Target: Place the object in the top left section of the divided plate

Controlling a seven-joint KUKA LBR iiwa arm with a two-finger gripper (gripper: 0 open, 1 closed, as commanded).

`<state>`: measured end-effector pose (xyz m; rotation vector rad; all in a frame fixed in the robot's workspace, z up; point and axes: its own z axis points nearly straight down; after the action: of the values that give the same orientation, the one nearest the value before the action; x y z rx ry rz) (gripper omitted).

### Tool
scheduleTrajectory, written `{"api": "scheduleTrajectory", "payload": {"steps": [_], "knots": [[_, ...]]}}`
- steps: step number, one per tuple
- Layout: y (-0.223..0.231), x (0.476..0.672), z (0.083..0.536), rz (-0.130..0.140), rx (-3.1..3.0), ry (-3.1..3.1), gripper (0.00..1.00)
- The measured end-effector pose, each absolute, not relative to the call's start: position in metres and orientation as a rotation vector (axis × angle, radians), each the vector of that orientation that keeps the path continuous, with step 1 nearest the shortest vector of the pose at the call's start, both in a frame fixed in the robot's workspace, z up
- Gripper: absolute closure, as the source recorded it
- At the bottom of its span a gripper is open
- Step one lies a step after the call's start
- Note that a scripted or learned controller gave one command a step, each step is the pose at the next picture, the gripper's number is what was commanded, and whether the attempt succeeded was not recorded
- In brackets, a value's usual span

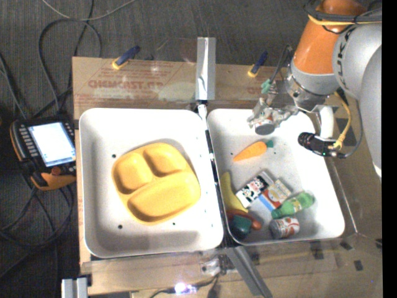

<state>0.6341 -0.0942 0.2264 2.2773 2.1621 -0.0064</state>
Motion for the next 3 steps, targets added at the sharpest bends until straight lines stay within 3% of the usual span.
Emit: {"api": "scheduleTrajectory", "payload": {"steps": [1,2,3], "knots": [[-0.017,0.636,0.201,-0.002,1.879,2.521,1.0],[-0.017,0.637,0.201,-0.001,1.878,2.521,0.0],[0.001,0.523,0.182,-0.006,2.337,2.106,0.0]]}}
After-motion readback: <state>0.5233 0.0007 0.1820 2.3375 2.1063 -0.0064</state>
